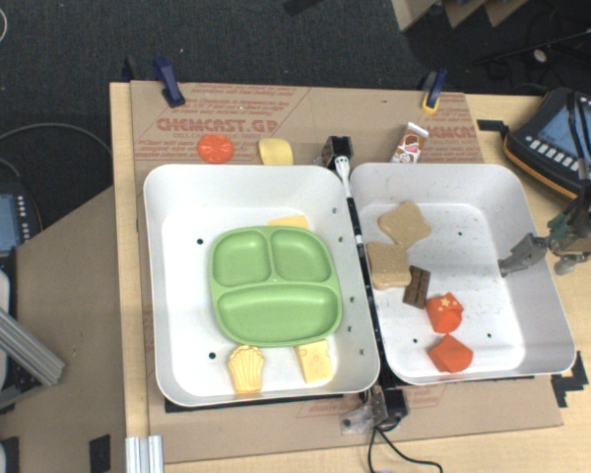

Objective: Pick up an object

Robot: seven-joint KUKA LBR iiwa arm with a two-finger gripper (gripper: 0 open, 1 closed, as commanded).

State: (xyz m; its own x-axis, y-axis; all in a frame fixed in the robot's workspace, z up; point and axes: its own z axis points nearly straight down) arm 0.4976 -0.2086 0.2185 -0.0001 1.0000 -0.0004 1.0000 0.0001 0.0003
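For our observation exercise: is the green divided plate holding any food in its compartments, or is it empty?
Empty. The green divided plate shows bare green in all three compartments; the yellow pieces lie beside it on the left bin floor.

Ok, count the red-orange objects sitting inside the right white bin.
2, both in the right white bin's near corner: one red-orange lumpy piece beside the dark brown block, and one red-orange chunk just nearer the camera. More could be hidden.
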